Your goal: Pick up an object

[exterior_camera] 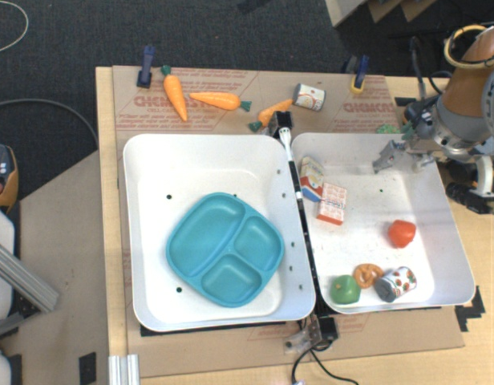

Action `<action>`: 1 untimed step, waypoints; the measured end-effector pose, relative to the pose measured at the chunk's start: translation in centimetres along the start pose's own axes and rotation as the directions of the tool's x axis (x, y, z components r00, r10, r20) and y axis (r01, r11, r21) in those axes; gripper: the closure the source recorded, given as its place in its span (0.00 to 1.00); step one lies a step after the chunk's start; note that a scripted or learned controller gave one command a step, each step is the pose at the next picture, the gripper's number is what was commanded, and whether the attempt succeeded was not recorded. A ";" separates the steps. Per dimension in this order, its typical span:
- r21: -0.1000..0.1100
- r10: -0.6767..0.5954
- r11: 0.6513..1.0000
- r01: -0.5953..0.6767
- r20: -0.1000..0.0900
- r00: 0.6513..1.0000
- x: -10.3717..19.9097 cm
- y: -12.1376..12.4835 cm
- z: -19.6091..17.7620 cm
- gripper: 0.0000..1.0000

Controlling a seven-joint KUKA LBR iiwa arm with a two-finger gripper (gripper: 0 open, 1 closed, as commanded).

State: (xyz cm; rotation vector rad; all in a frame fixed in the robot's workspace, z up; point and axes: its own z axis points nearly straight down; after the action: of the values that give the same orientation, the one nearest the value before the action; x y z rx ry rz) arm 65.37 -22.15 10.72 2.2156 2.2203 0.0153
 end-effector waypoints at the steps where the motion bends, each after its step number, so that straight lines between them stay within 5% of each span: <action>1: 0.008 -0.004 1.000 0.004 -0.011 1.000 0.6 -4.4 2.1 0.00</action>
State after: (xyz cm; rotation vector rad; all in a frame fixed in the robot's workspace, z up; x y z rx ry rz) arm 60.95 -21.57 8.60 2.2208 2.2339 0.0186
